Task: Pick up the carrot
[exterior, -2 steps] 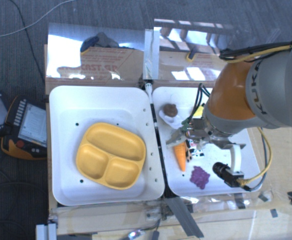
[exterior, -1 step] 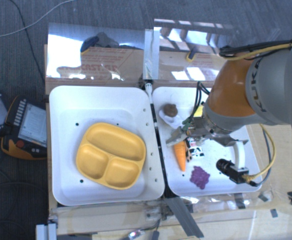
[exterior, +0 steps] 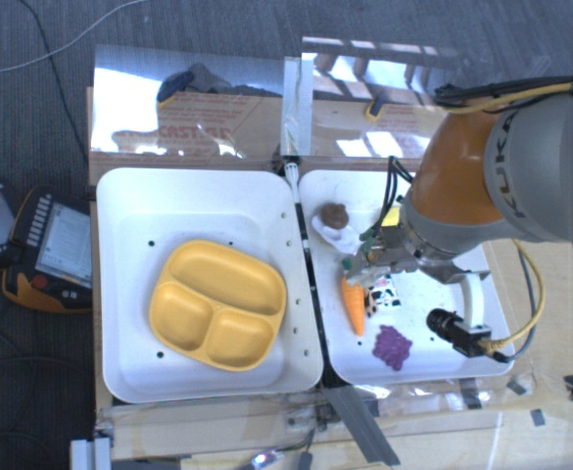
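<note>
Since the carrot [exterior: 354, 305] lies lengthwise in the right bin [exterior: 482, 360], just below the claw [exterior: 372, 265] whose opening we cannot tell, we should descend astride its thick end.

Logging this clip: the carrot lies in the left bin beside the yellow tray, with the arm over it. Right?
Not quite. The camera view shows the carrot in the right bin, not beside the yellow tray, which sits in the left bin. The arm is indeed over it.

Grey arm [exterior: 501, 179] from the right, claw [exterior: 372, 262] low.
</note>
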`<move>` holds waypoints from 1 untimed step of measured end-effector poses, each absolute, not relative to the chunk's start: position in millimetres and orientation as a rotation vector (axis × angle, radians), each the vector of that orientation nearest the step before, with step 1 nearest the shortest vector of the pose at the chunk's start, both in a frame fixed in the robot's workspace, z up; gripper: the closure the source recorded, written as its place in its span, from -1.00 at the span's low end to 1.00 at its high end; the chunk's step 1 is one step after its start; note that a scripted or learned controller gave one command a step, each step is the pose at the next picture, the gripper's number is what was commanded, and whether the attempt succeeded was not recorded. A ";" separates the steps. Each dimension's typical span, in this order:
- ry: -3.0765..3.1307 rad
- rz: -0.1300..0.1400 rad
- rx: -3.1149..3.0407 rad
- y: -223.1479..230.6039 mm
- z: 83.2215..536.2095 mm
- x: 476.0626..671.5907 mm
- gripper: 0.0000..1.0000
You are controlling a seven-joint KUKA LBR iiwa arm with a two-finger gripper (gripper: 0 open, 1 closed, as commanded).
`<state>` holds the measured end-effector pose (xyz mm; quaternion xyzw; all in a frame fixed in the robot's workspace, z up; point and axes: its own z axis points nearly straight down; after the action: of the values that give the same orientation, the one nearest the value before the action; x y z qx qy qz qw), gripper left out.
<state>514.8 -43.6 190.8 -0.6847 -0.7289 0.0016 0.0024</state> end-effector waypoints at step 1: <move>-2.216 0.004 -2.230 -53.2 292.6 524.5 1.00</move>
<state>524.5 -53.2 292.6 -0.7093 -0.7049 0.0012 -0.0011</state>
